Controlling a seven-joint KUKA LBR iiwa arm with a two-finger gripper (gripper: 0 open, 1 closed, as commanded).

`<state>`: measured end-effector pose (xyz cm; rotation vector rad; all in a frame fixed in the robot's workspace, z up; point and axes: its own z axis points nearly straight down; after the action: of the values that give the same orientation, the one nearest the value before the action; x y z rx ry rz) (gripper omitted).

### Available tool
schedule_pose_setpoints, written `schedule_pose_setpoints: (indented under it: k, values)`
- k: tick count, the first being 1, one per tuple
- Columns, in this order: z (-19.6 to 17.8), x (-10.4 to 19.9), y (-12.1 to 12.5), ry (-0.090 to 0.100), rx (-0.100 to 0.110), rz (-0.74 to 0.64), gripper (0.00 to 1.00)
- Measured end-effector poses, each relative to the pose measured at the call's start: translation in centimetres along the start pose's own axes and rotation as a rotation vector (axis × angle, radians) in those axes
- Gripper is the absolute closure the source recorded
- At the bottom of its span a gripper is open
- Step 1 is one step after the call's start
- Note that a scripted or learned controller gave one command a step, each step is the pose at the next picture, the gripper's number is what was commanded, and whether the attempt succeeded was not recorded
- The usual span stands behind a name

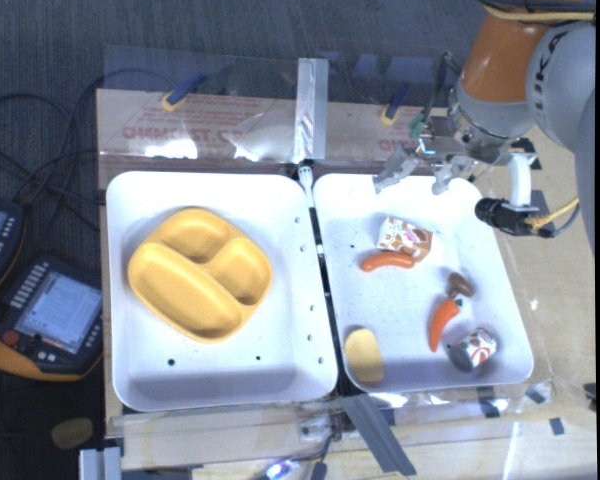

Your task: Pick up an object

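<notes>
Both bins, the left bin (130, 368) and the right bin (510, 298), look like smooth white plastic with a slight sheen. The yellow divided dish (198, 273) at centre left is glossy plastic. At lower right, the crumpled wrapper (473, 348) shines like foil, and the carrot (441, 323) looks smooth and matt. The hand (427, 173) at upper right is bare grey metal under a glossy orange band (505, 63).

The arm (540, 48) enters at about two o'clock, its grey body and orange band bent down toward the centre. At its end the hand (420, 176) hangs with two fingers (392, 175) spread apart, pointing toward seven o'clock, nothing between them. Both fingertips are in plain sight.
</notes>
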<state>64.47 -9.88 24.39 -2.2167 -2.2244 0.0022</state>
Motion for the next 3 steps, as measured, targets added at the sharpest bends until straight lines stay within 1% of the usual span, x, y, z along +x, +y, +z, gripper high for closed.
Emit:
schedule_pose_setpoints:
  k: [1,2,3]
  values:
    - [12.3,-2.4,-3.5,-0.007,-0.032,0.000,0.00]
    - [13.3,-1.5,-5.8,-0.020,-0.061,0.008,0.00]
    - [15.5,-1.1,-7.8,-0.005,-0.015,0.004,0.00]
